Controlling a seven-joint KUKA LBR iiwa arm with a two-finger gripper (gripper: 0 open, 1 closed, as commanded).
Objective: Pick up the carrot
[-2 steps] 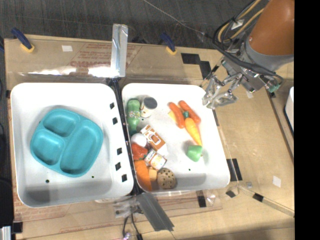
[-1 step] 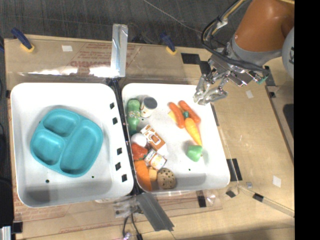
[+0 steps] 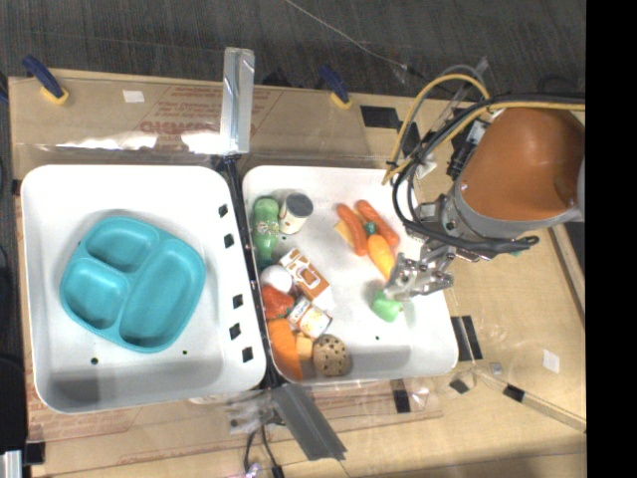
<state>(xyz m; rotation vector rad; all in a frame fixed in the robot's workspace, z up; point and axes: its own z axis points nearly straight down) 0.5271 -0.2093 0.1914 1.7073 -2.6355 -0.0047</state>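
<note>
1. You've got the carrot (image 3: 380,252) in the right bin (image 3: 328,182), right half, lying flat. It's a short orange piece with a green stub at its upper end, and it runs at a slant from upper left to lower right.
2. The gripper (image 3: 416,279) sits just beside the carrot's lower end, low over the bin floor. I can't tell whether the fingers are apart or together; the metal there is too cluttered. Nothing shows between them, so don't count it as a hold.
3. Handling, my guess: a light, stiff, smooth plastic toy. The tapered round body will likely roll or squirt out of a pinch near the tip.
4. Take it across the thick middle, with the fingers square to its long axis.
5. Neighbours are tight. Two red-orange sausages (image 3: 358,217) lie just up-left of the carrot, with a yellow piece (image 3: 350,232) touching them. A small green piece (image 3: 386,307) lies right under the gripper. It's easy to grab the wrong thing.
6. The rest of the right bin, along the left wall: a green bottle (image 3: 265,219), a small can (image 3: 296,208), a small orange-and-white box (image 3: 307,277), an orange block (image 3: 283,345) and a brown cookie (image 3: 331,355).
7. The left bin (image 3: 60,192) holds a teal divided plate (image 3: 132,283). Its sections look bare.
</note>
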